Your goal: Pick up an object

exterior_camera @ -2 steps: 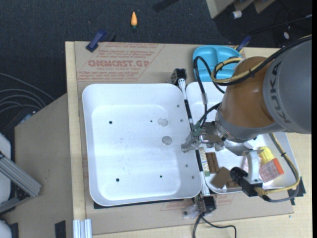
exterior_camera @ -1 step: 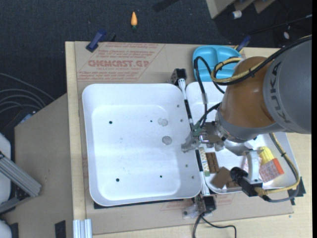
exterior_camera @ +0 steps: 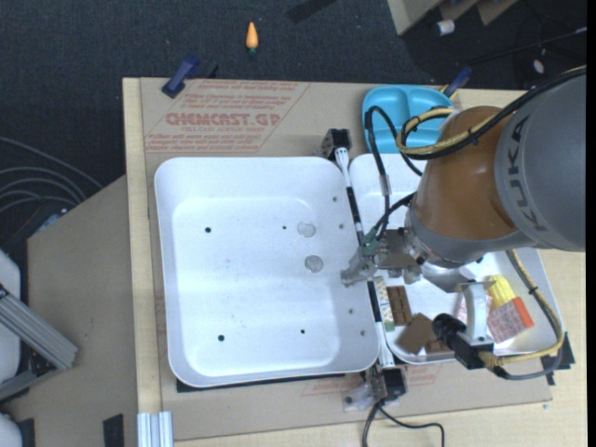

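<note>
My gripper (exterior_camera: 365, 267) hangs low over the left edge of the right bin (exterior_camera: 389, 186), at the divide between the two bins; the grey and orange wrist covers most of that bin. Below the gripper lies a brown bar-shaped item (exterior_camera: 399, 305), with a darker brown object (exterior_camera: 417, 335) nearer the front. At the bin's right are a yellow item (exterior_camera: 501, 291), a white piece (exterior_camera: 476, 311) and a red-and-white packet (exterior_camera: 508, 322). Nothing shows held in the gripper.
The left bin (exterior_camera: 166, 214) holds two small grey round marks (exterior_camera: 310, 247). A light blue tray (exterior_camera: 408, 107) stands behind the right bin. A blue clip (exterior_camera: 180, 77) lies at the bench's back left corner, and an orange bit (exterior_camera: 251, 35) lies on the dark floor.
</note>
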You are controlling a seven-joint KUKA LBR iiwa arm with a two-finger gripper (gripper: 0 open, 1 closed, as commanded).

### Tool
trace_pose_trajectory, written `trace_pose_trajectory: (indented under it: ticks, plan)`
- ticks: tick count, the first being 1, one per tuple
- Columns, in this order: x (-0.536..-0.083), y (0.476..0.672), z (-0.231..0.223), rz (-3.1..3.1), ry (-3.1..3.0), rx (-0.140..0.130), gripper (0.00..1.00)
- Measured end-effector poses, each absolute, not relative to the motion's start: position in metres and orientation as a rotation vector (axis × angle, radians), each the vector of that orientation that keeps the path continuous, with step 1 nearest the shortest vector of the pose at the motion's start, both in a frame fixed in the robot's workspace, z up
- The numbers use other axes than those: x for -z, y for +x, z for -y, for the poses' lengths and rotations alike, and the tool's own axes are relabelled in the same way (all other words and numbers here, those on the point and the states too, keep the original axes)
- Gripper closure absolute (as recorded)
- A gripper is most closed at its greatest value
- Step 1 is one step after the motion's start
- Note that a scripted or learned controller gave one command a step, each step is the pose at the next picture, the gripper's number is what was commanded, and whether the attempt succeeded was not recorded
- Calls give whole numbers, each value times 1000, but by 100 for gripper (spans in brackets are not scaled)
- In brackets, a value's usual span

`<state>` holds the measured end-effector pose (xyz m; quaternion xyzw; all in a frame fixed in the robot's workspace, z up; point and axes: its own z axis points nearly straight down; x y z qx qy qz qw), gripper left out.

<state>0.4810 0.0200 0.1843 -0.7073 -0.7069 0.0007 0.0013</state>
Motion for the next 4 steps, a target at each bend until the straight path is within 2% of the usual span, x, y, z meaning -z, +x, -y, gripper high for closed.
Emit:
trace_pose_trajectory:
  ticks: [1,2,3,4]
  plan:
    - [-194,481,-20,2219,-2221,-1,100]
    - [-188,487,-105,2222,-2221,1,100]
    - [-187,482,10,2217,-2222,-3,100]
    - [-184,479,-68,2221,-2219,-1,100]
